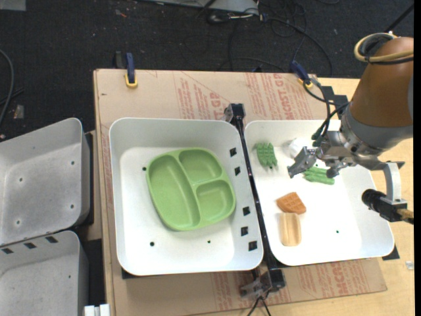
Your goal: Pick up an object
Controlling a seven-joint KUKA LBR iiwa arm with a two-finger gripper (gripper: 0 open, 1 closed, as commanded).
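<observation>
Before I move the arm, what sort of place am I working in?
Likely a robotics lab test bench: two shallow white plastic bins on a clamped cardboard sheet, loose black cables on dark floor, toy-like items.

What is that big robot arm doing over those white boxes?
The robot arm's gripper hangs low in the right bin, just above a green toy piece. Another green piece, an orange wedge and a tan block lie nearby. The left bin holds a green divided plate.
</observation>
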